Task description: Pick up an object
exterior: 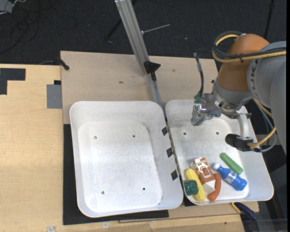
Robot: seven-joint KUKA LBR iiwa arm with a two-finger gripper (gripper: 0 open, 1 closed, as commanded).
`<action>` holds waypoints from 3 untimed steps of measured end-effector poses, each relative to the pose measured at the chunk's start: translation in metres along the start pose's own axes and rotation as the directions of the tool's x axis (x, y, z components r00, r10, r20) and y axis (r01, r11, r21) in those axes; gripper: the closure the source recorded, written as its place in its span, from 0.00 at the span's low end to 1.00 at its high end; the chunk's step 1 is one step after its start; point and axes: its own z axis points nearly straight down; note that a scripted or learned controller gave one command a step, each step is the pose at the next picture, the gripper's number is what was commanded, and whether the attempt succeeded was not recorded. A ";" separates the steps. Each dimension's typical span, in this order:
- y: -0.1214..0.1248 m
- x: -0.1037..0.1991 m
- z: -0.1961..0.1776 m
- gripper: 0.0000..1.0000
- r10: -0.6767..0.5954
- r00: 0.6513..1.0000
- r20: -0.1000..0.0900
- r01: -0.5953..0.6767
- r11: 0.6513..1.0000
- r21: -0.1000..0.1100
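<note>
Two white bins; in the right one, a yellow corn cob, blue bottle, green stick, orange-and-white box.

1. Left white bin, shallow, on the worktop of pale wood.
2. Right white bin just beside it, rims touching along a seam with three black clips.
3. Slanted aluminium rail behind the bins, black bracket partway down.
4. Grey patch and black patches on the worktop's left part.
5. Dark floor with cables at top left.
</note>
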 end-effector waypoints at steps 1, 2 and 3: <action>-0.003 0.008 -0.057 1.00 -0.001 1.000 0.000 0.001 1.000 -0.001; -0.002 0.007 -0.104 1.00 0.000 1.000 0.001 0.000 1.000 -0.001; -0.024 0.042 -0.099 1.00 -0.002 1.000 -0.001 0.002 1.000 0.007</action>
